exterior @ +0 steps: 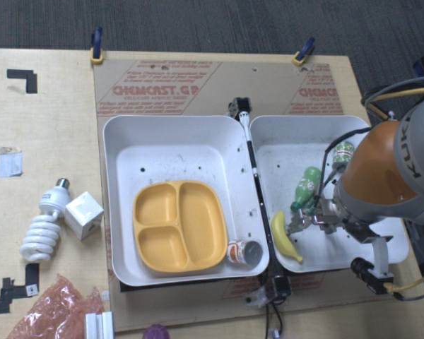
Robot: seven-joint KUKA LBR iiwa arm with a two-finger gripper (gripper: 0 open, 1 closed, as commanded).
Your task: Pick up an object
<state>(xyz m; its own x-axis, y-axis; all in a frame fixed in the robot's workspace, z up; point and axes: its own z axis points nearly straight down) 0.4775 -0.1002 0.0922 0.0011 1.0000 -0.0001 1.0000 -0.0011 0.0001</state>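
The tool [302, 221] hangs low in the right bin [268, 136], just right of the banana [284, 239] and beside the green bottle [305, 186], apparently lining up a pick, though its grip state is unreadable.

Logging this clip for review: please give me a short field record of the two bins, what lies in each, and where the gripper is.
left bin: shallow white bin holding a yellow three-compartment plastic plate and a small can lying on its side
right bin: shallow white bin holding a yellow banana and a green plastic bottle
gripper: two-finger gripper low in the right bin, between banana and bottle
grasp: nothing visibly between the fingers
outside bins: white spiral light bulb
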